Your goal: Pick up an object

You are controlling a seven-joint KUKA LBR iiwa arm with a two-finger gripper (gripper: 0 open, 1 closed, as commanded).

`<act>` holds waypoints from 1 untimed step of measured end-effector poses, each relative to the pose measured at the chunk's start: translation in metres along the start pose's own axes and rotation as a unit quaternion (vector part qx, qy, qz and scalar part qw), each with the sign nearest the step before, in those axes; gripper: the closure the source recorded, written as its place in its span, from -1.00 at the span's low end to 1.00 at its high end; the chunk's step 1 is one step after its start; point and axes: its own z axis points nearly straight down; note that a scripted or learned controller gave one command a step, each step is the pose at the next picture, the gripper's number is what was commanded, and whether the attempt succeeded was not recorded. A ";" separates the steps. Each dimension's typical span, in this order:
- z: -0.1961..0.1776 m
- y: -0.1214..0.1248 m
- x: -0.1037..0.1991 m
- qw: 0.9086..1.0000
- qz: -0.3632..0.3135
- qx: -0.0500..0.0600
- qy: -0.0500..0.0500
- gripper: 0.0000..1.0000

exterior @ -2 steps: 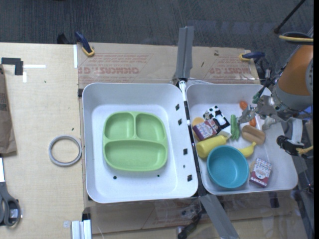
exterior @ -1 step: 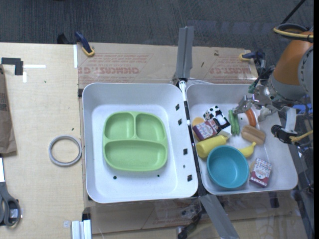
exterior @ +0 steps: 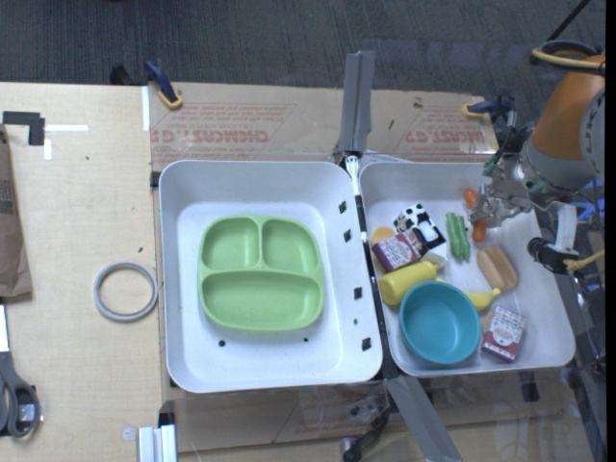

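Grey arm with orange band (exterior: 568, 114) reaching in from the right, over the far right part of the right shallow white bin (exterior: 433, 186). Two-finger gripper (exterior: 489, 205) low over that bin's far end, just beside a small orange-red piece (exterior: 471, 199). Cannot tell whether open or closed; nothing seen held.

Lying in the right bin, crowded together:
- slim green pod-shaped vegetable (exterior: 457, 236), near the gripper on its left
- tan bun-shaped piece (exterior: 498, 268), just nearer than the gripper
- black-and-white patterned small item (exterior: 420, 224), left of the pod
- maroon packet (exterior: 396, 252), touching it
- yellow elongated plastic piece (exterior: 409, 282), touching the round blue bowl (exterior: 440, 323)
- red-and-white packet (exterior: 503, 335) in the near right corner

In the left shallow white bin (exterior: 178, 200), a light green divided plastic plate (exterior: 260, 274), alone.

Out on the bench, far left: grey ring (exterior: 125, 290).
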 end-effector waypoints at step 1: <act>-0.122 -0.017 0.078 1.000 -0.004 0.003 -0.003 1.00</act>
